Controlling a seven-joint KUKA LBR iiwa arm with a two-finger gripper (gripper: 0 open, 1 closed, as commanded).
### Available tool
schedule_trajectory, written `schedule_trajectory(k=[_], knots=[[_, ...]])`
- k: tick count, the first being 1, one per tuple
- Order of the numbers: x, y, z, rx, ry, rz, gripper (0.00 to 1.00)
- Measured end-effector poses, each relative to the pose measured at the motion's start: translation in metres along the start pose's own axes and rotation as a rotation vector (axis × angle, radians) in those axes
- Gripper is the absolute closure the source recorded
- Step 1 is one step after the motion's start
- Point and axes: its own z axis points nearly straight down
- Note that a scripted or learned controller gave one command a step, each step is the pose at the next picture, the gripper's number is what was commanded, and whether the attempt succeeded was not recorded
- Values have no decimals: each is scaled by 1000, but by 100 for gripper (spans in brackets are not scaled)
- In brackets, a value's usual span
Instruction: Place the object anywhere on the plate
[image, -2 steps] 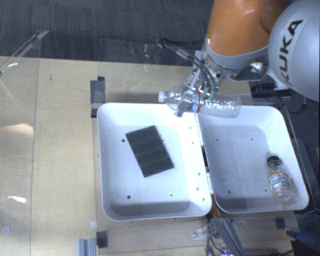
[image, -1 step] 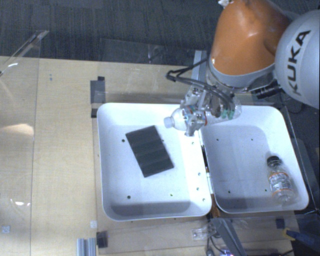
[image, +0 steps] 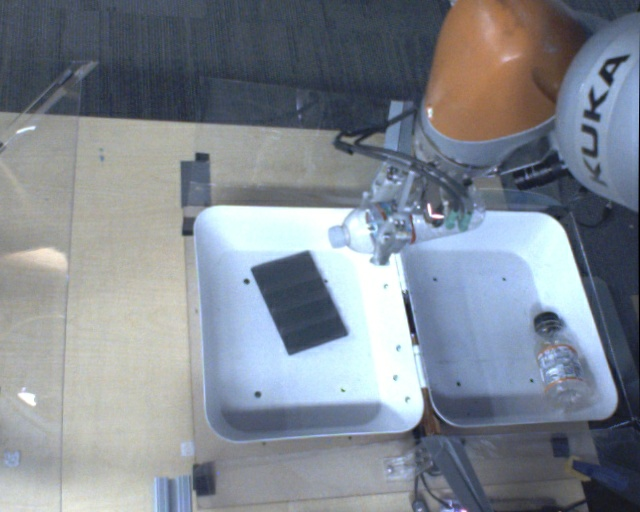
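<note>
Gripper (image: 392, 232) hung above the back edge of the two bins, with a clear plastic bottle (image: 352, 234) at its fingers.

Seen from the overhead camera, the grey arm with its orange band (image: 490, 70) reached in over the right bin (image: 560, 240), and the gripper sat just above the seam where that bin met the left bin (image: 215, 300). The bottle lay sideways between the fingers, which were closed around it; its pale cap end jutted toward the left bin. A dark rectangular plate (image: 299, 301) lay tilted on the left bin's floor, below and left of the gripper, apart from the bottle. A second clear bottle with a dark cap (image: 556, 360) rested in the right bin's near right corner, well apart from the gripper.
</note>
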Motion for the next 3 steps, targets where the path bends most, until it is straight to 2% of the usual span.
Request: schedule_trajectory(k=[1, 2, 3], knots=[[-2, 1, -12, -4, -8, 2, 100], [4, -49, 44, 4, 9, -67, 100], [-27, -63, 31, 4, 7, -29, 100]])
